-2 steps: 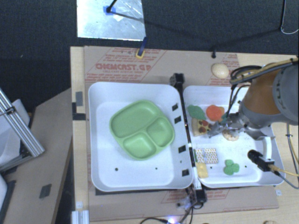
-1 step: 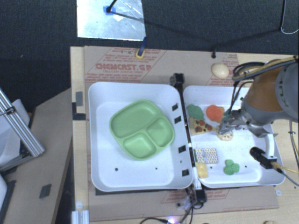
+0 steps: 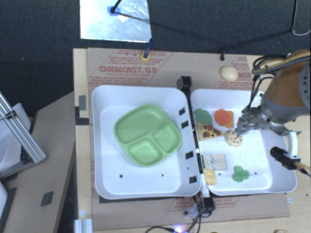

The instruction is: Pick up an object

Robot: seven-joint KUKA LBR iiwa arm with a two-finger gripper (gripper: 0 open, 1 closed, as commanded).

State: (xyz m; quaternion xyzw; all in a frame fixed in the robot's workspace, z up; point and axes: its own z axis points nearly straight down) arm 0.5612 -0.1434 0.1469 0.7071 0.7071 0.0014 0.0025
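Fingers [image 3: 241,128] just above and beside cookie [image 3: 233,139]

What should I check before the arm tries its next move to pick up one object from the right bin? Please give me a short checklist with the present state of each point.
1. Tool above the right bin: ok.
2. A target near the tool: ok, the cookie lies just below it.
3. Cookie apart from its neighbours: not ok, it sits close to the pizza slice and the orange piece.
4. Something already held by the tool: cannot tell.
5. Other objects reachable: ok, the green piece lies alone near the front.
6. Left bin holds the green tray: ok.
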